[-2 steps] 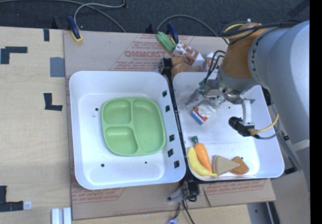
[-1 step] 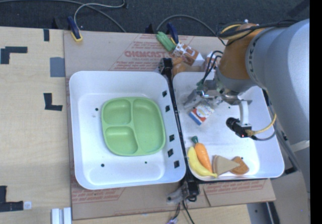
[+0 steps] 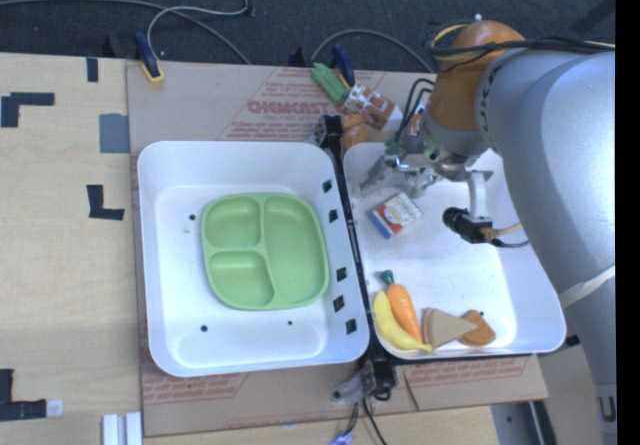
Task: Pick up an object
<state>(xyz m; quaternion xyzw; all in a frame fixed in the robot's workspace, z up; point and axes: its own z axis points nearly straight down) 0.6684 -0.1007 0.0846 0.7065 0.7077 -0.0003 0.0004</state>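
In left bin: green tray | right bin: carrot, banana, perhaps carton

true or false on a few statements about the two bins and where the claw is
1. A green divided plate lies in the left bin. True.
2. The carrot sits on the green plate. False: it lies in the right bin, touching the banana.
3. The claw is over the right bin's far end. True.
4. The small white and blue packet lies in the left bin. False: it is in the right bin, near the claw.
5. The banana lies at the right bin's near edge. True.
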